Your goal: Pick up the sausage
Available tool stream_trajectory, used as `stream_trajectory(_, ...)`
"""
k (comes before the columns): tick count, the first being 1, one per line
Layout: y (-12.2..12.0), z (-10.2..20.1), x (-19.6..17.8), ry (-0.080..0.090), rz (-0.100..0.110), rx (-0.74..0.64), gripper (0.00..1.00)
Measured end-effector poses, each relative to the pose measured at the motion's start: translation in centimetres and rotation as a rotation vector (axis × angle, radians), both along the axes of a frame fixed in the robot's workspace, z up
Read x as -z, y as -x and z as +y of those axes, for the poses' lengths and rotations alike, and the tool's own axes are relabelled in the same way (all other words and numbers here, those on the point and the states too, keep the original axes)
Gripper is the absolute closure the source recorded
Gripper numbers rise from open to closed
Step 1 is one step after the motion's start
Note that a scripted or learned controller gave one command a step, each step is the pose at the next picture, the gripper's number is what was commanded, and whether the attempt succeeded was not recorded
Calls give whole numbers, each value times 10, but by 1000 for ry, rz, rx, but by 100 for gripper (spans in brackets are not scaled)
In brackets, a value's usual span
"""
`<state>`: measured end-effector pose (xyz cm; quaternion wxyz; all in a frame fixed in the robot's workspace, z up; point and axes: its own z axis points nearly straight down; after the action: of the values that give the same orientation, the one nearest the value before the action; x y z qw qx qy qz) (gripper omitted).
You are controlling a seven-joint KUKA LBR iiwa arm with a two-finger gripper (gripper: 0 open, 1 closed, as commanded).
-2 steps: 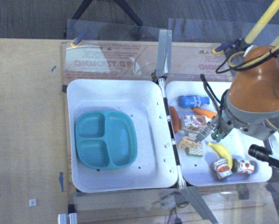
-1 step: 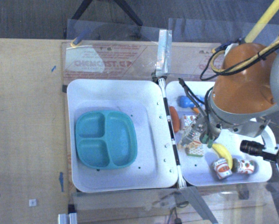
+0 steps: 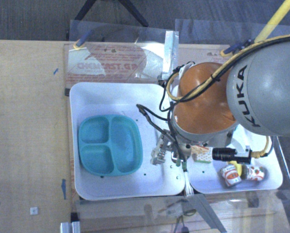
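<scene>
My gripper point(image 3: 165, 154) hangs low over the right edge of the left bin point(image 3: 111, 188), close to the wall between the two bins. I see nothing held in it. A cluster of small toy foods point(image 3: 242, 173) lies at the front of the right bin point(image 3: 276, 178). It includes a reddish-brown piece point(image 3: 231, 177) that may be the sausage, but it is too small to tell. The piece lies well to the right of the gripper. The arm's orange band point(image 3: 203, 101) and grey body hide most of the right bin.
A teal divided plate point(image 3: 110, 145) lies in the left bin, to the left of the gripper. A beige and orange item point(image 3: 201, 153) lies in the right bin beside the wrist. A clear plastic box point(image 3: 120, 57) stands behind the left bin.
</scene>
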<state>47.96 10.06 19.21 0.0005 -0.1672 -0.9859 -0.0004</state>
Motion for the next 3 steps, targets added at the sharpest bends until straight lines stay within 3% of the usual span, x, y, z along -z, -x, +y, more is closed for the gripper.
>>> stream_trajectory(1, -11, -11, -244, 0, -6, -77, 100)
stream_trajectory(2, 0, 36, -62, -1, -4, -128, 100)
stream_trajectory(3, -41, -28, -40, 0, -7, -231, 100)
